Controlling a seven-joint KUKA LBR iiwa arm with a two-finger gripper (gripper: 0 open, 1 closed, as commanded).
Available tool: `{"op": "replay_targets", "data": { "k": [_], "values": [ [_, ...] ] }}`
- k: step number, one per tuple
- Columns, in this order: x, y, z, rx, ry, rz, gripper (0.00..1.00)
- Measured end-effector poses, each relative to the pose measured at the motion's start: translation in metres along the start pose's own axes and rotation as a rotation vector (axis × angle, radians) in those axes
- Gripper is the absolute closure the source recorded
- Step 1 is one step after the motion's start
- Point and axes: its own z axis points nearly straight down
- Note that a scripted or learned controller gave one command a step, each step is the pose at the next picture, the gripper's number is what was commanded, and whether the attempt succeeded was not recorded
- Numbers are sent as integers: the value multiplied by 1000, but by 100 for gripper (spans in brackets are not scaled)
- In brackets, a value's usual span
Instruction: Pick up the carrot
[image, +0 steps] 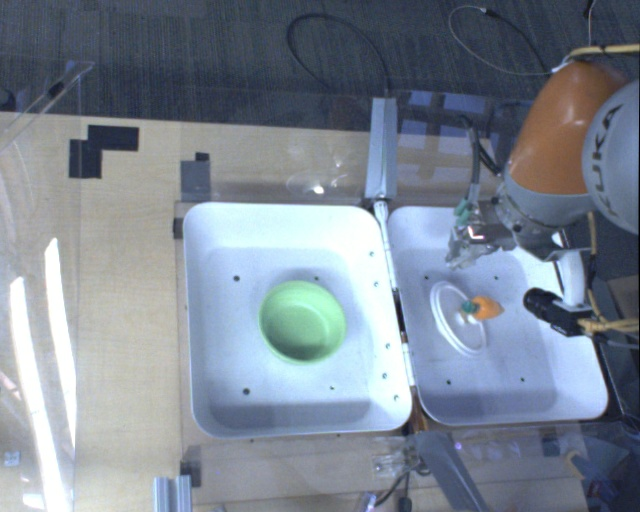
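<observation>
Evidently not yet picked up, the carrot (485, 308) lies at the edge of the white plate (450, 322) in the right bin (520, 392), while my jaws hang near it without touching, their spread impossible to tell.

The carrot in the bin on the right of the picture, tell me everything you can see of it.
The carrot is small and bright orange, with a short green tuft at the end toward the view's left. It looks like a smooth plastic toy. It lies on its side in the view's right-hand bin, resting across the right edge of a white plate. The gripper hangs farther back in the bin, apart from it, and is not holding it.
</observation>
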Motion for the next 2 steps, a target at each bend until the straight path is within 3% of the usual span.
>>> {"op": "replay_targets", "data": {
  "k": [1, 2],
  "values": [
    [-69, -62, -25, 1, -2, -22, 100],
    [-69, -62, -25, 1, -2, -23, 0]
  ]
}}
